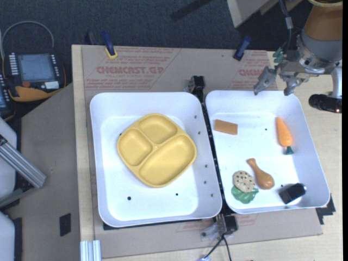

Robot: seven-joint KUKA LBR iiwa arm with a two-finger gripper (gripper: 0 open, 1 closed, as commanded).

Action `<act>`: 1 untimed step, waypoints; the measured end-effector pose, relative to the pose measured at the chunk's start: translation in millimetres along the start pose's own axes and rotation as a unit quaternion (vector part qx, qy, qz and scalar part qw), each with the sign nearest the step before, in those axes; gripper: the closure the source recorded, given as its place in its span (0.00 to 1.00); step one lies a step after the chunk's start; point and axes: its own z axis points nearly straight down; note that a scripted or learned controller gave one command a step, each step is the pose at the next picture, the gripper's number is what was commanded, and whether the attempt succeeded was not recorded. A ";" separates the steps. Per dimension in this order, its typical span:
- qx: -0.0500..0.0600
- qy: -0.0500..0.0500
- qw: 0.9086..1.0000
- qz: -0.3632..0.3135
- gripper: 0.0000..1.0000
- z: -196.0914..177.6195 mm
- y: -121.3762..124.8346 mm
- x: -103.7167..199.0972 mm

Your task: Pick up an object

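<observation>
The gripper [276, 84] hung over the far rim of the right bin [310, 145], its two fingers [263, 82] spread wide with nothing between them. Below it in that bin, a small orange block [225, 127] lay near the far left corner, and a carrot [284, 133] lay near the right wall, its green tip toward the near side. A drumstick [260, 174] lay toward the near half, just beside a cookie [243, 181] that sat on a green leaf [244, 194]. A black object [292, 192] rested in the near right corner. The left bin [103, 145] held a yellow divided plate [156, 149] about its middle. Both bins sat side by side on a cardboard sheet [163, 69], well apart from a pendant [33, 72] at the left.
</observation>
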 end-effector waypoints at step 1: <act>-0.007 -0.001 1.000 -0.001 0.00 -9.4 2.0 0.5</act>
